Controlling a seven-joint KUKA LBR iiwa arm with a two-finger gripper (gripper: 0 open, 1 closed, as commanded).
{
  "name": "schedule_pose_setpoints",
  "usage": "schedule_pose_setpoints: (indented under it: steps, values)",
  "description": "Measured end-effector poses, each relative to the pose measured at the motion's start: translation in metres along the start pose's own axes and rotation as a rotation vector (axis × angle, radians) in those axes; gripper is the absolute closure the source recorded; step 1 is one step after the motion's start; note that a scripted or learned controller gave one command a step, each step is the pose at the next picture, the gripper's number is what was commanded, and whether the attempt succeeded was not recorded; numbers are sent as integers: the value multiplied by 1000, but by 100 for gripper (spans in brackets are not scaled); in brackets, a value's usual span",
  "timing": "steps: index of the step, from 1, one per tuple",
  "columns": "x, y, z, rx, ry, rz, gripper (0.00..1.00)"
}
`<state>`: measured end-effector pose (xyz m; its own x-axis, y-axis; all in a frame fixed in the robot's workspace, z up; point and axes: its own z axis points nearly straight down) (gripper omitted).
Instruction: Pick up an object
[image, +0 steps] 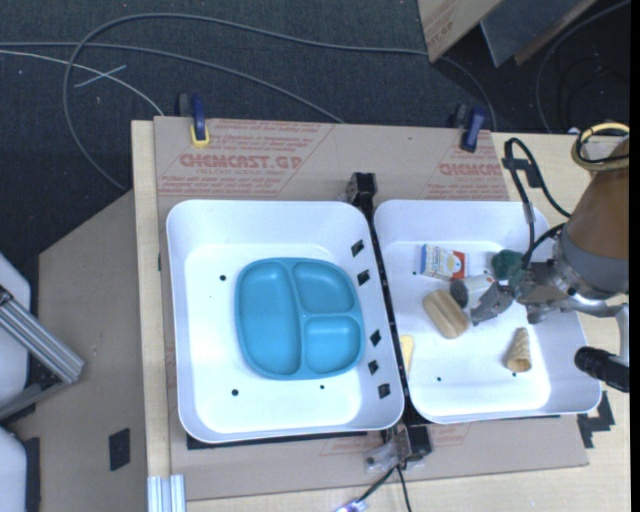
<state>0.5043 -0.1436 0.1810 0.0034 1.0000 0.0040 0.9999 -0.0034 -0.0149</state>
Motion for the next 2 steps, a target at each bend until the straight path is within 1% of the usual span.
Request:
schedule_pose_setpoints:
  steps: [1,2]
  values:
    - [0,3,-6,-13,-2,-3,0]
    - [-5,11,49,-8,-1,-3,0]
